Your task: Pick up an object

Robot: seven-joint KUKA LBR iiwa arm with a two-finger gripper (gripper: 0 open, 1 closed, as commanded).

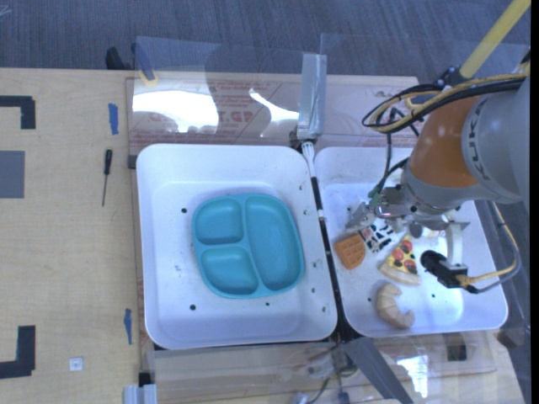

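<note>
The hand (389, 223), finger state indeterminable, is hovering in the right bin (484, 305) directly over the black-and-white toy (379, 236), with the cracker (350, 250) lying just beside it to the left.

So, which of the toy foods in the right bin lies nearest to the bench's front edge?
The croissant, the pale curved piece. It lies lower in the right bin than the pizza slice and the brown cracker, which both sit closer to the gripper.
</note>
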